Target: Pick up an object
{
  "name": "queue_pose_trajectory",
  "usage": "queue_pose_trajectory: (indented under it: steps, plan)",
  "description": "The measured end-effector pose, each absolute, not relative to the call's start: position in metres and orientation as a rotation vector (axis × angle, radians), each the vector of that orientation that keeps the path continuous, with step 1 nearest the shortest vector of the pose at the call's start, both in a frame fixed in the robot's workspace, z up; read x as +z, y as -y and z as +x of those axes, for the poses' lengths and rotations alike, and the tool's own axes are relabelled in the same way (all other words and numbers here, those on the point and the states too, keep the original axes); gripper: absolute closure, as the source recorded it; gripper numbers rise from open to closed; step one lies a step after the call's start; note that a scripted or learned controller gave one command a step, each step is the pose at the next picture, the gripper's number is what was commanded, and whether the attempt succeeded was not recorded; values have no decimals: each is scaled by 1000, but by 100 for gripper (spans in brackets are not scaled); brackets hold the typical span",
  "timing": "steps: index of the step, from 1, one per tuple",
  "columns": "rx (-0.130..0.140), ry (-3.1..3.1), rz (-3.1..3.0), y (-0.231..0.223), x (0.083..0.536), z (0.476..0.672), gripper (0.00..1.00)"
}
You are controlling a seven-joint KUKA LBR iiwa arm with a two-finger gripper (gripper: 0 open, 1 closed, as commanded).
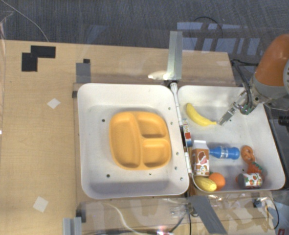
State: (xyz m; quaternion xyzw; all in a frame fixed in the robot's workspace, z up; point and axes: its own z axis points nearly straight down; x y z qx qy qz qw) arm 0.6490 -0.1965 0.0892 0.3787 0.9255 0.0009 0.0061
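Note:
My gripper point(233, 115) hangs over the upper part of the right bin point(276, 165), open, with nothing between its fingers. Its lower fingertip point(223, 120) lies just beside the right end of a yellow banana point(199, 115). Further down the bin lie a blue bottle point(224, 152), a brown and white carton point(199, 161), an orange ball point(218, 180) and a yellow lemon-like fruit point(205, 184). A small orange-red item point(247, 153) and a red, white and green item point(252, 179) sit at the lower right.
The left bin point(93, 180) holds a yellow divided plate point(139, 140). A metal divider point(182, 131) runs between the bins. The arm's orange band point(277, 58) rises at the right edge. Bare bin floor lies to the right of the banana.

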Motion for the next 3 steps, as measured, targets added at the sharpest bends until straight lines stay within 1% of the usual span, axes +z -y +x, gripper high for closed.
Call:
queue_pose_trajectory:
  steps: [1, 2, 3]
  plan:
    - [8, -2641, 1686, 143, 88, 616, 0]
    - [13, -2634, 1670, 145, 103, 619, 100]
    - [12, -2636, 1669, 144, 103, 619, 0]
